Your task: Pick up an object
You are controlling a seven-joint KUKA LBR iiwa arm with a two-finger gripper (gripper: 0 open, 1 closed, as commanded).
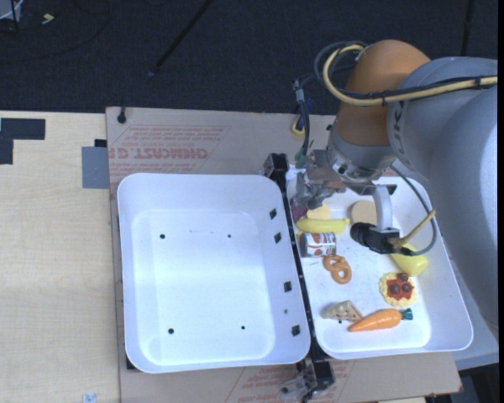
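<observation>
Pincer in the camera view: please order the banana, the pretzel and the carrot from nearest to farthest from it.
From the pincer at the right bin's upper left:
1. Banana, just below it.
2. Pretzel, mid-bin, farther down.
3. Carrot, near the bin's bottom edge.

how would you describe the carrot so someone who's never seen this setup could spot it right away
Look in the right-hand white bin, the one the grey arm reaches over, and go to its near edge. The carrot lies there on its side, just right of a small tan cracker-like piece. It is the one long, tapered orange thing, with a small green stub at its right end.
</observation>
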